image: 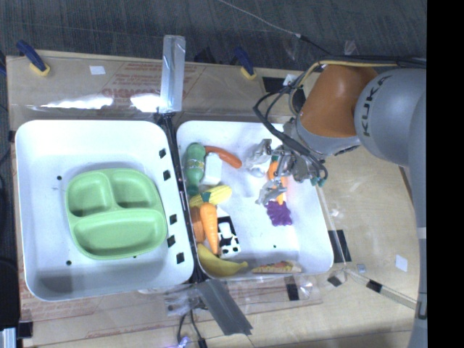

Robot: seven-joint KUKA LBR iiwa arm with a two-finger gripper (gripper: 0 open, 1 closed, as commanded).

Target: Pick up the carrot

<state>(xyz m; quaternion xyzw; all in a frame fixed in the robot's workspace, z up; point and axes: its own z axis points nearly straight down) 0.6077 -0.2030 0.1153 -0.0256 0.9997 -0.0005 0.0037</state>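
Two white bins sat side by side on the tabletop [362,194]. The carrot [209,224] lay at the left edge of the right bin [304,238], centre frame — between corn [215,193] and a banana [220,264]. The hand [271,171] hovered well right of it, above purple grapes [278,212]; whether its fingers were apart could not be told.
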